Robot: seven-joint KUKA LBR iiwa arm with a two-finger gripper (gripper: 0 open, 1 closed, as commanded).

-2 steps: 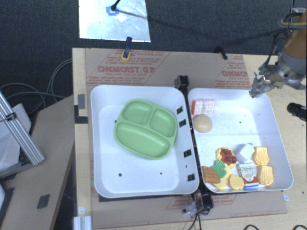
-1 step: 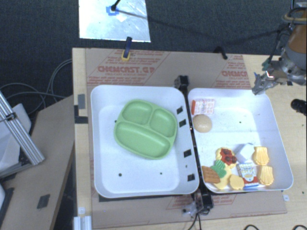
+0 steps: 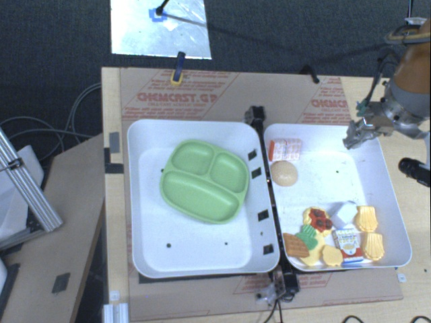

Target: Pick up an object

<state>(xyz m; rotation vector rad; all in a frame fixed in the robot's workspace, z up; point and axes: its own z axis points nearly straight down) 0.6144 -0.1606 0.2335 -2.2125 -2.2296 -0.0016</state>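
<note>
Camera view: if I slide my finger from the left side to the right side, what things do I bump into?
Green divided plate in the left bin → round tan bun in the right bin → gripper up at the far right.

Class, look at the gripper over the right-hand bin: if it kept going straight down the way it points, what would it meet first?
Probably bare bin floor. The gripper hangs over the right bin near its far right corner, away from the toys; depth is hard to judge.
</note>
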